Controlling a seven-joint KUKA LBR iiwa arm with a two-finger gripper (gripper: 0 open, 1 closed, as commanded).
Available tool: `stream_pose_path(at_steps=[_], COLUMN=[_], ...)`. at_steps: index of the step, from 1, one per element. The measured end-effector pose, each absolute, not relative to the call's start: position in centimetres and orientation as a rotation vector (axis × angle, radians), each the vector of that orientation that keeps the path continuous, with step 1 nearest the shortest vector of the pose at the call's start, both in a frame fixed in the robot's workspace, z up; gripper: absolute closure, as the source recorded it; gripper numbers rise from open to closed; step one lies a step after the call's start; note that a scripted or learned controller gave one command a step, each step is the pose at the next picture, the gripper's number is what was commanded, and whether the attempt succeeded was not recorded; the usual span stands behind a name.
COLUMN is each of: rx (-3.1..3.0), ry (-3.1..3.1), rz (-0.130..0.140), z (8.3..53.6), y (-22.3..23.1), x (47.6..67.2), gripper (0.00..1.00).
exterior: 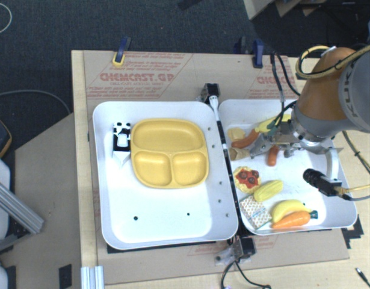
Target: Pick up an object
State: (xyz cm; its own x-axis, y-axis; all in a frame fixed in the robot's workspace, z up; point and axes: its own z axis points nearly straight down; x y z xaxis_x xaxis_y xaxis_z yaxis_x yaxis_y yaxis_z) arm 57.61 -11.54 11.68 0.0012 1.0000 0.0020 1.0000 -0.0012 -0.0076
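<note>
Arm: I see the grey arm (329, 101) with its orange band reaching in from the right, bent down over the upper part of the right bin (347, 212).
Gripper: the gripper (272, 144) is low in that bin among the toy food; I cannot tell from here how its grasp stands or whether it has hold of anything.
Right bin, near edge: an orange carrot (291, 220) lies against a yellow banana (288, 208), with a checkered packet (254, 210) just left of them.
Right bin, middle: a corn cob (268, 191) sits beside a pizza slice (247, 177).
Right bin, far part: a red sausage (272, 156) lies right at the gripper; a hot dog (242, 139) is near the left wall.
Left bin (166, 221): a yellow divided plate (169, 152) sits in its far half, with a small black-and-white object (121, 137) just left of the plate.
</note>
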Motion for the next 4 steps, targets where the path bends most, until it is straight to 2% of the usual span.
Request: stream_pose_path(at_steps=[1,2,4], rx=[-2.218,-2.223,-2.225], ry=[-2.217,-2.219,-2.226], rz=[0.005,0.0,-0.005], z=[8.2,9.5,18.1], y=[-11.5,-11.5,-11.6], x=[57.5,57.6,58.0], gripper=[0.0,1.0,1.0])
